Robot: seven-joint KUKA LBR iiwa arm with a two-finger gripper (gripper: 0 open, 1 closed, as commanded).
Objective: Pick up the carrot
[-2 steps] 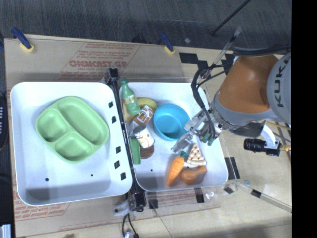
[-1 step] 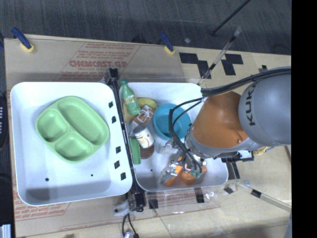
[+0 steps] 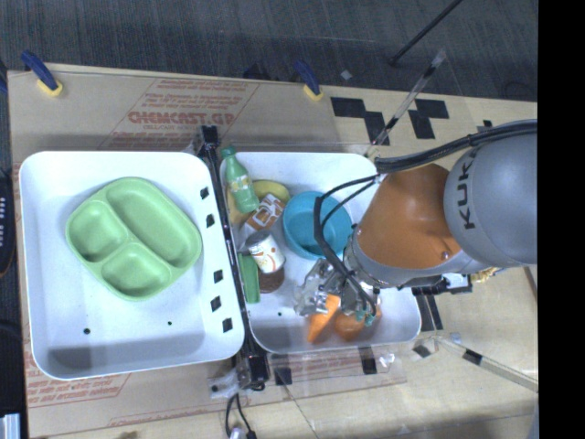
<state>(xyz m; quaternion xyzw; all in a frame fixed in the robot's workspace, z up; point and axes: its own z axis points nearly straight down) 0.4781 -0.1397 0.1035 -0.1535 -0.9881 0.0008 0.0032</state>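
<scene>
The carrot is an orange piece lying near the front wall of the right bin. My gripper is low over it, right above its upper end and touching or nearly touching it. A second orange patch shows just right of the carrot under the gripper; I cannot tell whether it belongs to the carrot. The grey arm with its orange band covers the right side of this bin.
In the right bin are a green bottle, a yellow banana, a blue bowl, a brown and white can and a green stick. The left bin holds a green divided plate.
</scene>
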